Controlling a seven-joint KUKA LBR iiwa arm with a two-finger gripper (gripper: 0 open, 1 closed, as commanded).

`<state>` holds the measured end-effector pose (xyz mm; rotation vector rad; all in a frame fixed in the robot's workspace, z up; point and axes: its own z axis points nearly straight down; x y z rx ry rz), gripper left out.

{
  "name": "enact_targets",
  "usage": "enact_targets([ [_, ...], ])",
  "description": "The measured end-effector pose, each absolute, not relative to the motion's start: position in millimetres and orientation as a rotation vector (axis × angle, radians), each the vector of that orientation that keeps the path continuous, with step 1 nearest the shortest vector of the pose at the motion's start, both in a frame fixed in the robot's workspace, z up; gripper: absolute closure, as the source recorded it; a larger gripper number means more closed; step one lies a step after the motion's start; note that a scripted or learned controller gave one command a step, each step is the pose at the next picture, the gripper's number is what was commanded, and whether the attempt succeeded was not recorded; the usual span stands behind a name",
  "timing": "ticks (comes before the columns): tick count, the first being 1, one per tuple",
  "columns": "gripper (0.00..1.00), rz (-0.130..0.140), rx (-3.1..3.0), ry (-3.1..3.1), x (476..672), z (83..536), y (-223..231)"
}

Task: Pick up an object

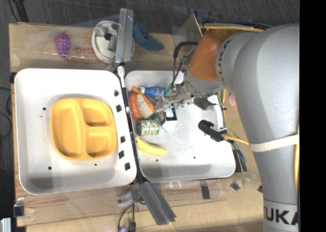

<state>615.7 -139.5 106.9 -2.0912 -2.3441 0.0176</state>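
Observation:
My gripper [164, 108] hangs low in the right bin [188, 162], over a cluster of objects at the bin's left side. Just left of it lies an orange snack bag [140, 105]. A clear bottle with a blue cap [153, 91] lies behind it. A green can [148, 127] rests on its side right below the gripper, and a yellow banana [151, 147] lies in front of the can. I cannot make out the gap between the fingers or anything held in them.
A yellow divided tray [84, 126] lies in the left bin [30, 170]. On the bench behind the bins sit a purple object [62, 44], a white roll [106, 40] and a blue cloth [145, 38]. The arm covers the right bin's far right side.

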Motion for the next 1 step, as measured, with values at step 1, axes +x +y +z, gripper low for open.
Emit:
enact_targets([
  [1,1.00,0.002,-2.065,-2.366,651.6,202.2,-108.2],
])
